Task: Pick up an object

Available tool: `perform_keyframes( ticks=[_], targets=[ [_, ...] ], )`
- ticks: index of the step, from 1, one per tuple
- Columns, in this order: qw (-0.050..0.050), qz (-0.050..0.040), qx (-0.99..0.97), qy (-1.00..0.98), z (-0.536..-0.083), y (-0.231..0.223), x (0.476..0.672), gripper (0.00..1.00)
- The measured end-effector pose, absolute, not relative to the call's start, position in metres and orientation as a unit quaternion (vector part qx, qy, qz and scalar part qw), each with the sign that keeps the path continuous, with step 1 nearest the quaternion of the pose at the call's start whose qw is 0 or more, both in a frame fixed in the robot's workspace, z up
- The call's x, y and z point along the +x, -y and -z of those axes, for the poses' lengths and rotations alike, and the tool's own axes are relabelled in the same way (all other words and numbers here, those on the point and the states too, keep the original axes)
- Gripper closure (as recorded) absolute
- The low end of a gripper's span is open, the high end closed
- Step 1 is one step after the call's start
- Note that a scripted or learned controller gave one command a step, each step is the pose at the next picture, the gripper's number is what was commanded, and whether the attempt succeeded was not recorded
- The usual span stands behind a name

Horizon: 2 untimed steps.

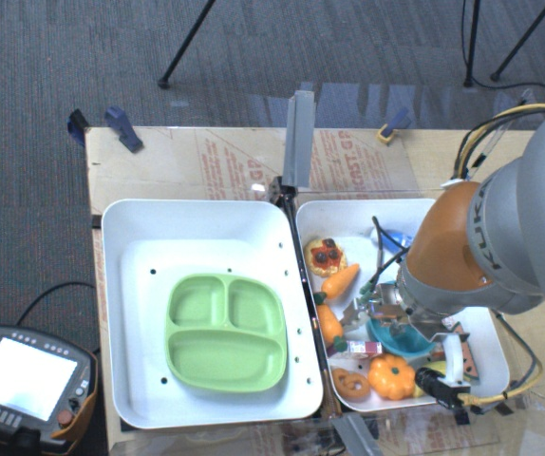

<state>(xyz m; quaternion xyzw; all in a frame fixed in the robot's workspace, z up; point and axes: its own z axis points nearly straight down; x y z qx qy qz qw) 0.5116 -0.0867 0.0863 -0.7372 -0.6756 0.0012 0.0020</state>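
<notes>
Gripper (372,304), grip state unclear, sits just beside carrot (340,281) in right bin (424,205).

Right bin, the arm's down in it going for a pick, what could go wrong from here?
The toys in the right bin lie packed together, so the gripper may nudge the carrot or teal bowl rather than grip one cleanly. The arm's bulk hides much of the bin, so a miss might go unseen.

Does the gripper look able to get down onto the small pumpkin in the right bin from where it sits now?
Probably yes. The pumpkin lies uncovered near the right bin's front edge, just below the gripper. The teal bowl and pretzel crowd it closely, though.
</notes>
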Motion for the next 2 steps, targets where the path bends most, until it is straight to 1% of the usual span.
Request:
perform_keyframes(
  ticks=[1,2],
  targets=[
    [0.002,0.0005,-0.738,0.675,-0.097,0.086,0.513,1.0],
    [0.001,-0.0016,-0.845,0.535,-0.187,0.07,0.562,1.0]
  ],
)
